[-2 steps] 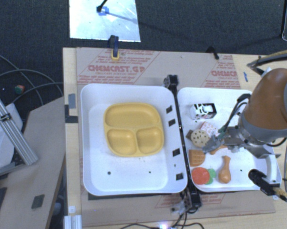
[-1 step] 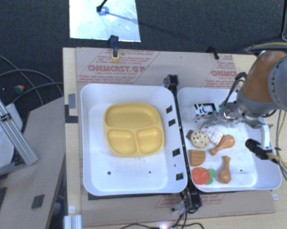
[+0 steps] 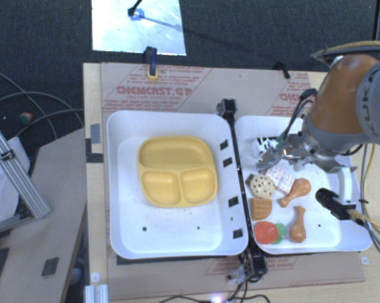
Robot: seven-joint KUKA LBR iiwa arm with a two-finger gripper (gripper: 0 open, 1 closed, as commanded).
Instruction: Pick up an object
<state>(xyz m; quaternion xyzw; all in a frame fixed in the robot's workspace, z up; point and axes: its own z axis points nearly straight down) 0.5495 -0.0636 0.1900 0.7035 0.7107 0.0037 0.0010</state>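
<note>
**Arm over right bin, approach to toy food, no grasp confirmed**

The gripper (image 3: 275,156) sat low over the right bin (image 3: 351,232), at the bin's back left area. Whether it was spread or closed could not be told; nothing was seen held.

Just below the tool lay a cookie (image 3: 262,185) and a drumstick (image 3: 295,191). Further below: a cracker (image 3: 261,208), a tomato (image 3: 266,232) and a second drumstick (image 3: 297,225). The yellow tray (image 3: 177,171) sat in the left bin (image 3: 124,232), well off to the tool's left.

Nearest drumstick: long axis diagonal, thick end up-right, bone end down-left. Judgement: close across the narrow shank, square to that axis, centred before descending, clear of the cookie.
</note>
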